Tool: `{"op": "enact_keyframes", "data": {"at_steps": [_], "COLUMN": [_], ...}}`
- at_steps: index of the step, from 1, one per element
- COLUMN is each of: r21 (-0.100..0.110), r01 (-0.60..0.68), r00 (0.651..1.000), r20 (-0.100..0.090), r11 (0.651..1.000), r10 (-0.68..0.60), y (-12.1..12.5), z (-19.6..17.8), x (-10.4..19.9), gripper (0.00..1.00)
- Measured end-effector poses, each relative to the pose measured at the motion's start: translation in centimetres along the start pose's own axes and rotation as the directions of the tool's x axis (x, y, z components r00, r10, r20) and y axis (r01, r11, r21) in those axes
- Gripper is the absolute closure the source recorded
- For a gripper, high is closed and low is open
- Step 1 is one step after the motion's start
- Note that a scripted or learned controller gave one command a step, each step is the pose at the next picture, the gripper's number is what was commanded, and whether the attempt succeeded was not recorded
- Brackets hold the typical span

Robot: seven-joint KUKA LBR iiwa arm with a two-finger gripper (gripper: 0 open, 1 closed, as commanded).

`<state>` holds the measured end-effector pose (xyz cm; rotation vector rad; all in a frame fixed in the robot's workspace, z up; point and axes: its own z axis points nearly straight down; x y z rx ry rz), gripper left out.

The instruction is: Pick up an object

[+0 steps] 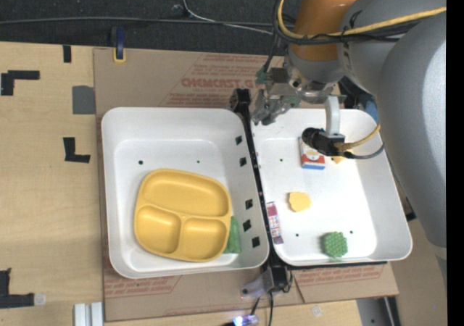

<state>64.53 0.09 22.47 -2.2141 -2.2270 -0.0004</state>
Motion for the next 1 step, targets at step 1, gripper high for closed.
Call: {"op": "enact_keyframes", "data": {"at_steps": [1], "r21": [0.0], "r01": [0.0], "r00": [1.0], "r20": [0.001], "r11": [1.0], "r10": [0.0], "y": [1.31], "z": [1.01], "x": [5.5], "gripper": [1.0]}}
